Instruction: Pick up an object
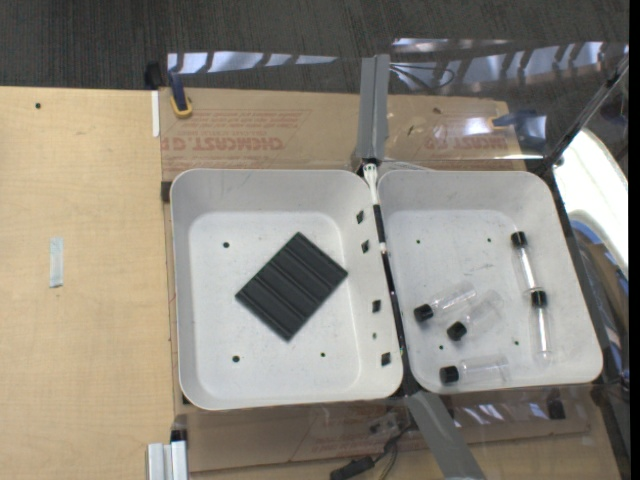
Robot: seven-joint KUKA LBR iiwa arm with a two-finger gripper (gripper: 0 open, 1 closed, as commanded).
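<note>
Black ribbed rubber mat [292, 285] lay flat in left white bin [200, 193], w/ open room for approach; pincer state unknown.

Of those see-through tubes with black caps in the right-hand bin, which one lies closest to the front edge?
The short tube at the bin's front rim, cap pointing left. The other tubes lie farther back.

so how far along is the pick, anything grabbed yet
Nothing looks done yet. The black ribbed pad lies flat in the left bin, and the clear tubes with black caps lie loose in the right bin, one long tube near its right wall. Nothing is in hand, no item is lifted. The whole pick is left: reach in, close on one item, lift it.
</note>
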